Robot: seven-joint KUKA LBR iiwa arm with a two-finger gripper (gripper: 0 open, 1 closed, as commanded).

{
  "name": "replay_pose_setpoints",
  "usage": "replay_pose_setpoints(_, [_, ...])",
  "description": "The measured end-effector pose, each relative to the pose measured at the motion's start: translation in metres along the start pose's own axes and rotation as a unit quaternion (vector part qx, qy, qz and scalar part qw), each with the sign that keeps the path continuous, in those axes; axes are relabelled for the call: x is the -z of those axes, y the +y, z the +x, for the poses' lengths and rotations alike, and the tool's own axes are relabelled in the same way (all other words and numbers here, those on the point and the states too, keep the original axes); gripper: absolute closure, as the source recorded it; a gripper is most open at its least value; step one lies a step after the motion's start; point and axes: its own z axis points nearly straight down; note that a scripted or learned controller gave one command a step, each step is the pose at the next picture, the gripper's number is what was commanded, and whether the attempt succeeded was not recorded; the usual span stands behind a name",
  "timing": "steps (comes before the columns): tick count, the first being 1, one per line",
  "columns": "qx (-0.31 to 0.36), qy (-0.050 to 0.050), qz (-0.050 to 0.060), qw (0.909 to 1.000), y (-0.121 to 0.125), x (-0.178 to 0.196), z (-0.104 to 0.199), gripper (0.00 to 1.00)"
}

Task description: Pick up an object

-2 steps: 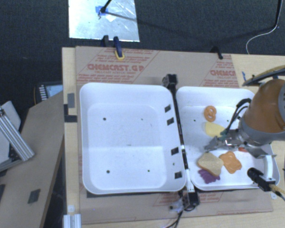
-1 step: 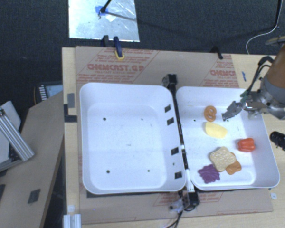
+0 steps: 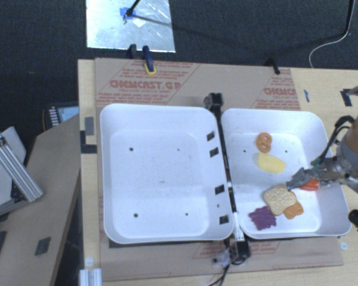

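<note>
The right bin [image 3: 322, 219] holds several toy foods. A small brown pretzel [image 3: 264, 140] lies near its back, with a pale yellow piece [image 3: 271, 163] just in front of it. A slice of toast [image 3: 278, 199] sits toward the front, touching an orange piece [image 3: 294, 210] on its right. A purple grape bunch [image 3: 262, 218] lies at the front left. My gripper [image 3: 302, 179] reaches in from the right, low over the bin. It is just right of the toast and right above a small red-orange piece [image 3: 311, 186], which it partly hides.
The left bin [image 3: 116, 159] stands beside the right one, with a black hinge strip [image 3: 222, 159] between them. Both rest on a cardboard sheet [image 3: 167, 82]. A shiny metal plate [image 3: 130, 16] lies beyond the bench.
</note>
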Motion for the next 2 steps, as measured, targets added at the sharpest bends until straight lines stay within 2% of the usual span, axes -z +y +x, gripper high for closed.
replay_pose_setpoints(1, [0.007,0.001,-0.004,1.0000,0.005,0.014,0.074,0.00])
replay_pose_setpoints(2, [0.004,-0.001,-0.005,1.0000,0.005,0.024,0.069,1.00])
